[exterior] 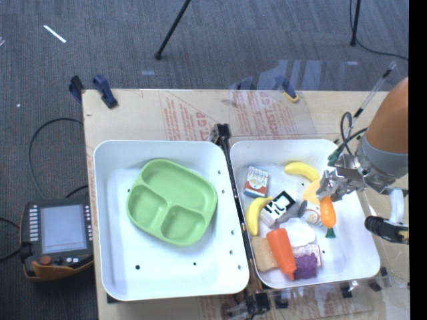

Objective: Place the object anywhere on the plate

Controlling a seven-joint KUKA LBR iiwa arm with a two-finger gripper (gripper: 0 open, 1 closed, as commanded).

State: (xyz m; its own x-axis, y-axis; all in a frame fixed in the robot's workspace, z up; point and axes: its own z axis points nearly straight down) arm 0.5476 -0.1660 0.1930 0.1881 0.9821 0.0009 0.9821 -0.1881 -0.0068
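Nearest the camera, along the front of the right bin, a purple bunch of grapes lies beside an orange-red bottle that rests tilted across a tan slice of bread, with something white just behind them. A little farther back a yellow banana curves beside a black-and-white carton, and a small carrot with a green tip lies toward the bin's right side. The gripper hangs just above and behind the carrot, close over a yellow piece that sits at its left; from this angle its opening cannot be told, and nothing can be made out held in it. Behind these, a small blue-and-orange box lies near the bin's left wall and a second banana lies near the back. The grey arm with its orange band enters from the right above the bin. In the left bin, well apart from the gripper and from all the toys, the green plate with three compartments sits slightly turned, nothing resting on it. Beyond the bench's left edge a teach pendant lies on the carpet, and blue clamps grip the far corner of the board.
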